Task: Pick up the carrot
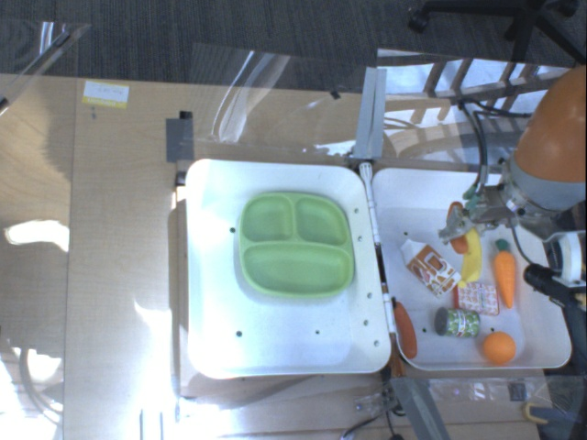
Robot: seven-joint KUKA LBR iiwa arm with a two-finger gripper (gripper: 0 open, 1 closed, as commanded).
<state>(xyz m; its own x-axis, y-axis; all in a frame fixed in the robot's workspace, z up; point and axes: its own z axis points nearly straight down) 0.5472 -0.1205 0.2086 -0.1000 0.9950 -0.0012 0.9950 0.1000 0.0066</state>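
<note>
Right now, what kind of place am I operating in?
Likely a robotics lab bench: two white bins side by side, toy food such as a carrot and banana, and an office chair base on carpet.

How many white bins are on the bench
2: the left bin holds a green divided plate; the right bin holds the toy foods, including the carrot.
</note>
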